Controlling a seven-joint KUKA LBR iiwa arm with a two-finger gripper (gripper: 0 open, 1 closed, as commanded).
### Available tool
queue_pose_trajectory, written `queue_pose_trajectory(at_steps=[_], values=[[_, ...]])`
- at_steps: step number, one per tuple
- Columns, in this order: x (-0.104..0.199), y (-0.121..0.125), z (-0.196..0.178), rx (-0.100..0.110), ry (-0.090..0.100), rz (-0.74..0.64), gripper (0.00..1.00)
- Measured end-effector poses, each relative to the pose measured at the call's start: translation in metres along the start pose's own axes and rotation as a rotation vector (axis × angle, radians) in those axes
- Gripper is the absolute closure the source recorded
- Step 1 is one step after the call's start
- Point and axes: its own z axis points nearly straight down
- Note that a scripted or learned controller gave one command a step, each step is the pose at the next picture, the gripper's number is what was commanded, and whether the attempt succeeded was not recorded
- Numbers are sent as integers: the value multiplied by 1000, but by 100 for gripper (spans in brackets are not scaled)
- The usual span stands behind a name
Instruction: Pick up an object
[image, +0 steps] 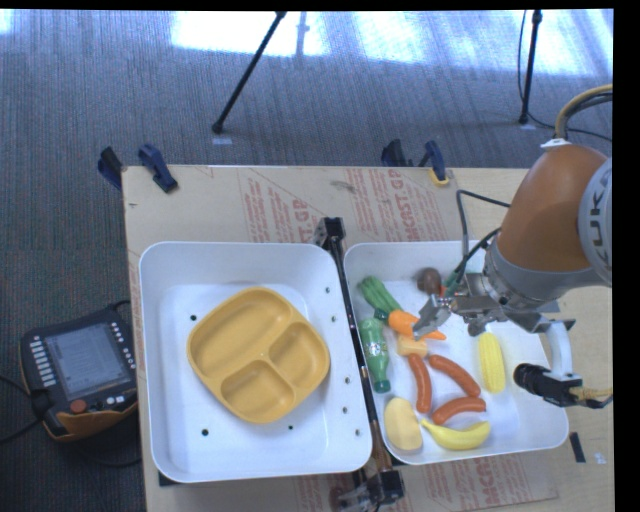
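Down at the near edge of the bench, the right bin (545, 432) carries the toy food: a banana (458, 435) lies along its near wall, a pale potato-like piece (402, 424) sits toward its near-left corner, and just beyond them three sausages (450, 388) fan out across the middle. A corn cob (491, 361) lies toward the bin's right side, a green bottle (376, 352) runs along the left wall, and a carrot (388, 303) with its green top points toward the far-left corner. A small brown piece (429, 279) rests near the far wall. Right in the thick of it, the end effector (432, 318) hangs low over the carrot's orange end and a yellowish piece (412, 346) just beside it, and its fingers look slightly parted with nothing visibly between them, so no catch to call. This reads as the reach-and-descend step, with the grasp itself not yet made. The next move calls for settling the fingers astride one item, the carrot looking likeliest, closing firmly, then lifting straight up clear of the crowded neighbours. Over in the left bin (160, 300), a yellow divided plate (258, 352) sits alone near its centre. Farther off, clamps (156, 166) grip the bench's far edge.
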Motion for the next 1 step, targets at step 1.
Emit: queue_pose_trajectory(at_steps=[1], values=[[-2, 33, 114, -6, -9, 5, 0]])
